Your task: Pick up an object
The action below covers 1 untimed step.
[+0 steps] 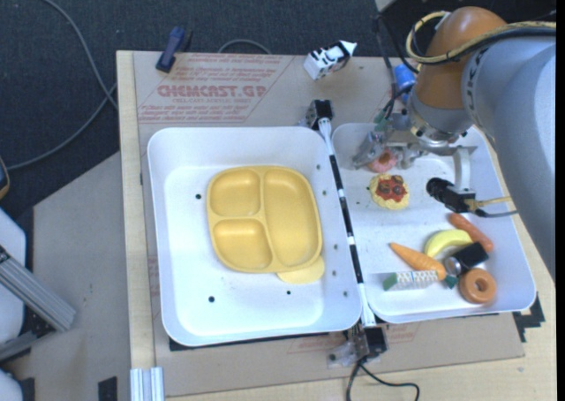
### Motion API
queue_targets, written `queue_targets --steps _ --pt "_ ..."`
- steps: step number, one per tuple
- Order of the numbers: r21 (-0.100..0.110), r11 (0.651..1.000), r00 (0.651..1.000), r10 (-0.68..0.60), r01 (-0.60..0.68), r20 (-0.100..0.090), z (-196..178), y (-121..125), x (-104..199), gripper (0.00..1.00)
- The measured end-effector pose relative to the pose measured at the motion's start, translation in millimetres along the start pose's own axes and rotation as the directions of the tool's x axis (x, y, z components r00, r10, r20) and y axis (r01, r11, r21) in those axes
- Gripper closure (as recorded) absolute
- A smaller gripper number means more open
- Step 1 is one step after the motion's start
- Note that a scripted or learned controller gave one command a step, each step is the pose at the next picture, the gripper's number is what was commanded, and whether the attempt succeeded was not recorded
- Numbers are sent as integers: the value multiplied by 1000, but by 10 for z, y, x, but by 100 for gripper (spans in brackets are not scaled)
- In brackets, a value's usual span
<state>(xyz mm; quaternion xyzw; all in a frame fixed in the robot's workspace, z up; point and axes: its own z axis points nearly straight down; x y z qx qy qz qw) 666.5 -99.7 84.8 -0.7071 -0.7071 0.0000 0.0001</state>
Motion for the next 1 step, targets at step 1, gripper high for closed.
queue_targets --steps 1 --pt "-1 1000 1000 -1 1 0 -106 7 4 100"
